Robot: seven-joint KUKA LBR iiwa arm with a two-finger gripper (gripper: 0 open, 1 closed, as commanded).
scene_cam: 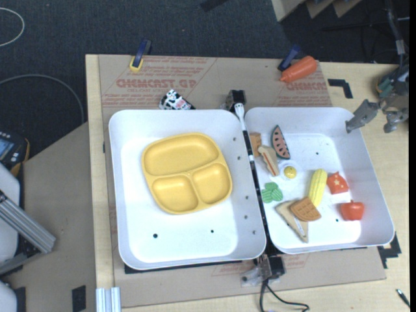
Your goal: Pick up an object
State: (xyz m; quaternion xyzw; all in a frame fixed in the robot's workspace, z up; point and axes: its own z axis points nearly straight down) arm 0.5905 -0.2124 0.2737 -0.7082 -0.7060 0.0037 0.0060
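Note:
The right bin (364, 149) holds several toy foods: a watermelon slice (281, 142), a hot dog (267, 159), a yellow corn cob (317, 186), a small yellow piece (290, 171), a green piece (272, 191), a brown cracker (305, 209), a sandwich wedge (290, 219) and two red pieces (337, 183) (351, 210). My gripper (376, 119) hovers above the bin's far right corner, away from all the food. It is open, with one finger (359, 117) over the rim and nothing between the two.
The left bin (130, 220) holds a yellow divided plate (187, 172). On the board behind the bins lie an orange clamp (299, 69), a blue and yellow clamp (138, 56), a black and white toy (174, 100) and a black clip (236, 98).

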